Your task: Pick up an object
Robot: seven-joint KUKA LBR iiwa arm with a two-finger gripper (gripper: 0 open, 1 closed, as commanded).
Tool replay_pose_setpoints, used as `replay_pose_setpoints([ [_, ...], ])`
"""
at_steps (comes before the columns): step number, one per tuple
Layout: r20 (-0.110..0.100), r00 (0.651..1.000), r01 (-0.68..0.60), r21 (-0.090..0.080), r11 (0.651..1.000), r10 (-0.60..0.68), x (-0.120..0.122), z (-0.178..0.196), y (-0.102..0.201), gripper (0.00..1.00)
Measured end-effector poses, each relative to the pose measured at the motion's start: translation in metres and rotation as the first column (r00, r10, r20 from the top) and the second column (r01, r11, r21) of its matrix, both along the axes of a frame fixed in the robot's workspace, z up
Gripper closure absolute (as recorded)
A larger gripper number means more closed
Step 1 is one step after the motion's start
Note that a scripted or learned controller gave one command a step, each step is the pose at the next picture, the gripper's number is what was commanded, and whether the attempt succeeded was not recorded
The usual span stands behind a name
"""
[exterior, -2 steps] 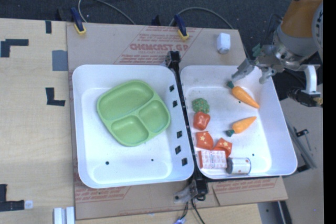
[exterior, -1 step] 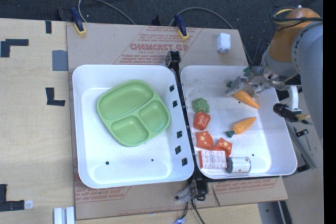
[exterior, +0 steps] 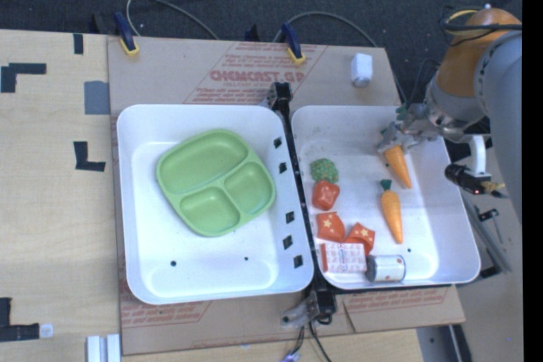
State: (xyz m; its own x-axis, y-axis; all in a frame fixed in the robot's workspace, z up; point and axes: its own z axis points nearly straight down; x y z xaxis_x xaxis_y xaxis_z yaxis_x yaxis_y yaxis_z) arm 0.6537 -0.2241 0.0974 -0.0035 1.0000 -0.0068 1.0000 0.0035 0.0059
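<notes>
The gripper (exterior: 399, 138) is in the right bin (exterior: 441, 263), near its upper right part, and its fingertips are low, at the top end of a toy carrot (exterior: 398, 166). The tips seem to touch the carrot or to stand just around its thick end, but the view is too small here to tell if the carrot is really between them. The arm (exterior: 475, 72), grey with an orange band, reaches in from the right above it.

I judge that the step in hand is the grasp itself: the tool is already down at the object and not yet lifting. The next move calls for a firm closing on the carrot and then a straight rise, because the carrot is smooth and tapered and may slip out.

Just below lies a second carrot (exterior: 391, 214), apart from the first. Further left are a green broccoli piece (exterior: 323, 170), a red strawberry (exterior: 326, 195), two red pieces (exterior: 344, 230), a flat packet (exterior: 343, 257) and a small can (exterior: 386, 268). The left bin (exterior: 144, 267) holds a green divided plate (exterior: 215, 181).
</notes>
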Motion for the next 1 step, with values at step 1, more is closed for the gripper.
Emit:
replay_pose_setpoints([
  [1, -0.003, 1.0, 0.0, 0.007, 1.0, 0.0, -0.001, 0.1005, 0.0896, 1.0],
])
